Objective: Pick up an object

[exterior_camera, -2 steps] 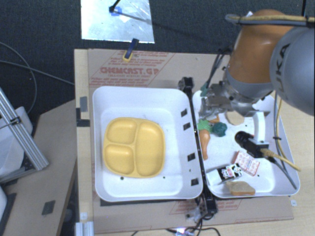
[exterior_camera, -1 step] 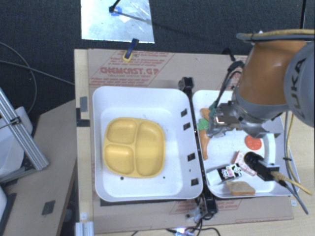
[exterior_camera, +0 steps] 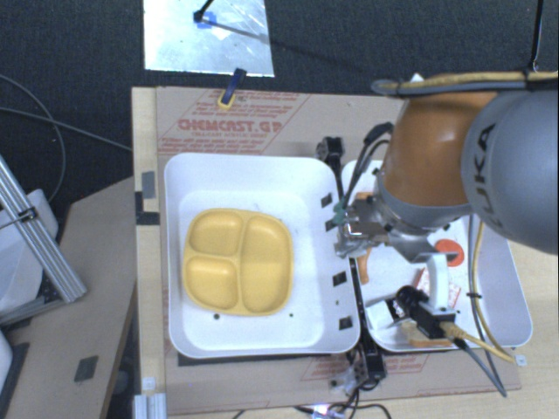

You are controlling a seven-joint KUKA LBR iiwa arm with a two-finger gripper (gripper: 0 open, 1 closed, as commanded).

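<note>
A yellow divided plate lies in the left white bin. My gripper hangs low over the left edge of the right bin, close to the wall between the two bins. Just beneath it a small orange object shows in the right bin. An orange-red round piece and a small white and red item lie further right in the same bin. The grey arm and its orange band hide most of the right bin.
Both bins rest on a cardboard sheet with red print. A shiny foil sheet lies on the dark floor behind, and a small blue and yellow tool sits at the cardboard's far edge. Black clips line the gap between the bins.
</note>
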